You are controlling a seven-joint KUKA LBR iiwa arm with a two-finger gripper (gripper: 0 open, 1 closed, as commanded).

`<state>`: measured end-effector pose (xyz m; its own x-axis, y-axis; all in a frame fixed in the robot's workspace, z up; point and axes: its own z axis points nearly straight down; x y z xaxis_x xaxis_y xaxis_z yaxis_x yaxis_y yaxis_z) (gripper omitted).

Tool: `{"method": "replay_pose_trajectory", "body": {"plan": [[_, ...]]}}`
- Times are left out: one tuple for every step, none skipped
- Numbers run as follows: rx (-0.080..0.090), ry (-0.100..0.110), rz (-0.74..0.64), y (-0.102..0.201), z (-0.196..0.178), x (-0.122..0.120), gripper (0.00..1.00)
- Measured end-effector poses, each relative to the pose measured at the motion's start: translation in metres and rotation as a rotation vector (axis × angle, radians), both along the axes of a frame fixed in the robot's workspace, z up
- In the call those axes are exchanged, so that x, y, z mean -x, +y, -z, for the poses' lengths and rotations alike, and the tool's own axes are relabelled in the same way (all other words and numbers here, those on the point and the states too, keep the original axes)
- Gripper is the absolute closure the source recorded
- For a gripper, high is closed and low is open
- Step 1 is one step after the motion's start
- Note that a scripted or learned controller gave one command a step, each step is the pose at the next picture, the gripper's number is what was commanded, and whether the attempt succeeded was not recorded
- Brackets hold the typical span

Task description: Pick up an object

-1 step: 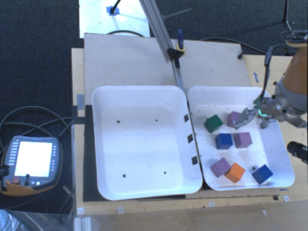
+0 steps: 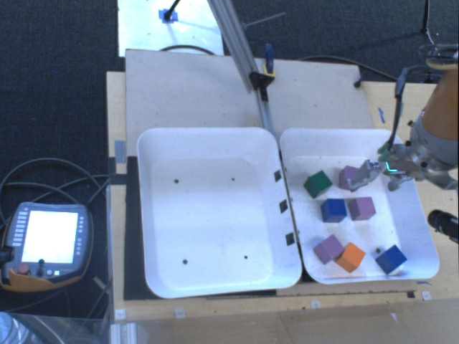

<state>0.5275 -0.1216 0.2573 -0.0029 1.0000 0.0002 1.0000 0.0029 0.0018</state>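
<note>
Your gripper (image 2: 374, 172) sits over the right bin (image 2: 428, 228), upper part, reaching in from the right. Fingers look clenched on a purple block (image 2: 349, 177) at the tip. Green block (image 2: 318, 184) is just left of it. Below: blue block (image 2: 333, 210) beside a second purple block (image 2: 361, 208). Near the front wall: a third purple block (image 2: 328, 249) touching the orange block (image 2: 351, 256), another blue block (image 2: 391, 259) off to the right. Left bin (image 2: 215, 138) is alongside, teach pendant (image 2: 44, 246) on the floor at far left.
</note>
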Motion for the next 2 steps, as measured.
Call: {"method": "replay_pose_trajectory", "body": {"plan": [[-0.001, 0.005, 0.0, 0.009, 0.056, -0.004, 0.0], [0.0, 0.005, 0.001, 0.008, 0.098, -0.005, 0.0]]}}
